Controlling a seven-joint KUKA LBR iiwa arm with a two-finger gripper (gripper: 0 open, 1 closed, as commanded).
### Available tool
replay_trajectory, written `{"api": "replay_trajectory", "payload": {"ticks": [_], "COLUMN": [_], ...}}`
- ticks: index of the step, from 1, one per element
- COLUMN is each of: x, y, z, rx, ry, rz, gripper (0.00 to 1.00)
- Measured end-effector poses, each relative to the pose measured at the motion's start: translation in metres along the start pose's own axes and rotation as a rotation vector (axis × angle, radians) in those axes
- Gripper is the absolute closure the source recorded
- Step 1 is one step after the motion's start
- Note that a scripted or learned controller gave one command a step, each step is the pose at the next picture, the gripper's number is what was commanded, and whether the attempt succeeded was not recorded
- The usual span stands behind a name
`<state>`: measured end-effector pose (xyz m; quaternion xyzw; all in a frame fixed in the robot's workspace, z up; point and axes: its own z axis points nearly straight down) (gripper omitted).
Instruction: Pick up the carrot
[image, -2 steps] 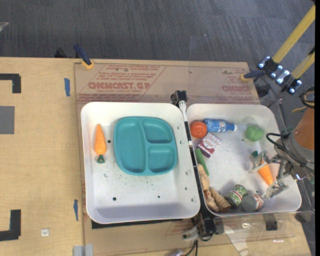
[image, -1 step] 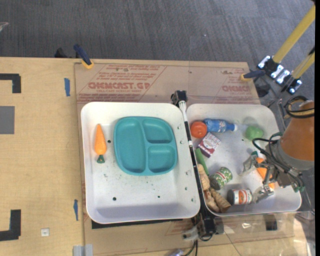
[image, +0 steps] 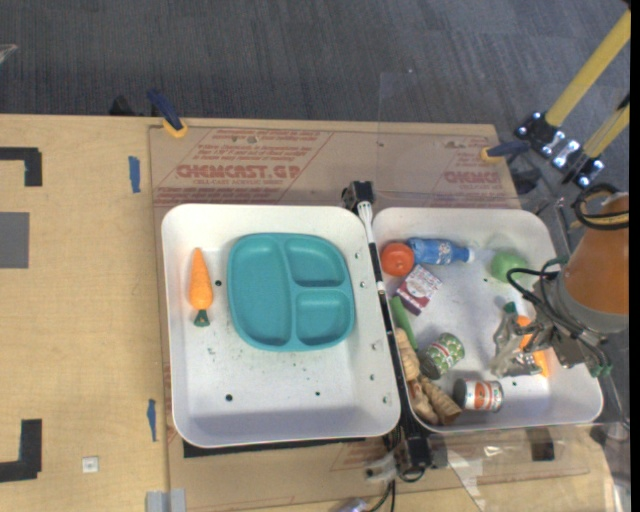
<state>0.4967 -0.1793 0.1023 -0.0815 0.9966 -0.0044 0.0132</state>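
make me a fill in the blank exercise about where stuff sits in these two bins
1. The carrot lies in the ____ bin.
2. The carrot lies beside a teal ____ with three compartments.
3. The gripper is over the ____ bin, far from the carrot.
4. The blue bottle lies next to an orange-red ____.

Missing words: left; plate; right; tomato

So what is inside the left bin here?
The left bin holds a teal divided plate and the carrot lying beside it, apart. Whatever sits under the plate is covered.
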Motion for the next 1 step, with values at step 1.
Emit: {"api": "replay_trajectory", "payload": {"ticks": [1], "x": [0.0005], "y": [0.0003], "z": [0.0007], "rx": [-0.001], "ry": [0.001], "rz": [0.000], "gripper": [0.00]}}
